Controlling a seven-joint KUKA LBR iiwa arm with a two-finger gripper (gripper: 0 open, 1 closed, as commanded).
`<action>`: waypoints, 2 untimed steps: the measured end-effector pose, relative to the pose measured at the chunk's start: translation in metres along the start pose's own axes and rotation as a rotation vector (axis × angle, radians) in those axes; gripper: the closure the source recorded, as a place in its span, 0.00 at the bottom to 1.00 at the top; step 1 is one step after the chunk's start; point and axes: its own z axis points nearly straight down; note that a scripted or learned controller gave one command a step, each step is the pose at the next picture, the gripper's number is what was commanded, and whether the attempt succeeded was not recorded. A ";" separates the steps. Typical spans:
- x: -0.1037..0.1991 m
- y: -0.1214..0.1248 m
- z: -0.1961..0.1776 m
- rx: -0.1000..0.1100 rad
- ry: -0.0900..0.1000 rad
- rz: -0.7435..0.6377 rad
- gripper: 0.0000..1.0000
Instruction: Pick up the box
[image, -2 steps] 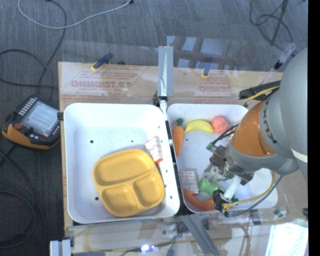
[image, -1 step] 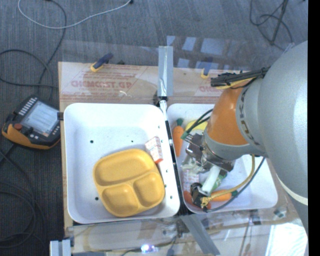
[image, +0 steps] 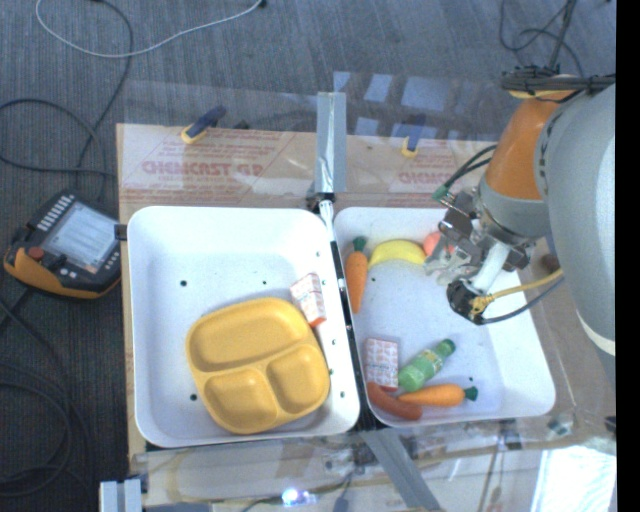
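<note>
Small flat white-and-red printed box (image: 381, 354) lies on the floor of the right white bin (image: 520, 385), near its front-left, just beside a green plastic bottle (image: 426, 364) and toy carrot (image: 436, 396). Hand (image: 452, 252) hovers over the bin's rear right, well apart from the box; how it is set, cannot tell. A second small box (image: 309, 297) rests against the yellow compartment tray (image: 259, 363) in the left bin.

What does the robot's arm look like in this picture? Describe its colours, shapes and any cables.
The arm is bulky, rounded and pale grey, with an orange band above the wrist. Its gripper is a cluster of dark and metallic parts. Thin black cables run along the wrist, and a yellow cable loops below it.
</note>
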 end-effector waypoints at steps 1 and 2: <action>0.001 0.000 0.000 0.000 0.000 -0.001 0.00; -0.051 -0.063 0.128 -0.007 0.010 -0.161 0.00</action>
